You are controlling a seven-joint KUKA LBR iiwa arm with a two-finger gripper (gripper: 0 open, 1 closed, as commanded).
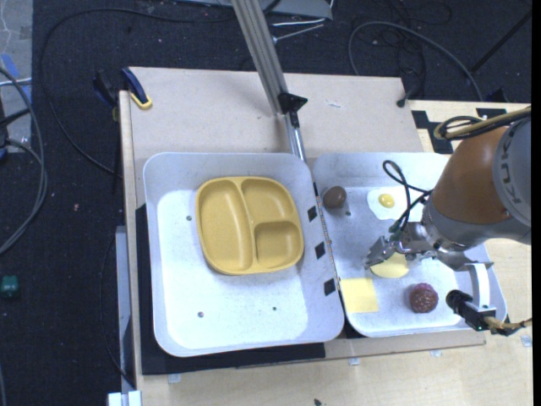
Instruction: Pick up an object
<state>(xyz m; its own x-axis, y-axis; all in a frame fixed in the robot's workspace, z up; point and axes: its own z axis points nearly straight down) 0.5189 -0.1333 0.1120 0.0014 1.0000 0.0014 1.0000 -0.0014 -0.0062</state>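
Centrally at 3 o'clock: metal gripper (382,257), finger state indiscernible, over smooth pale-yellow rounded piece (391,268); flat yellow square (358,294) at 7 o'clock.

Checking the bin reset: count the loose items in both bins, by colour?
Yellow: 4 - divided tray in the left bin; fried egg, pale oval piece at the gripper, square slice in the right bin
Brown: 1 - small ball
Dark red: 1 - bumpy round piece
Total: 6
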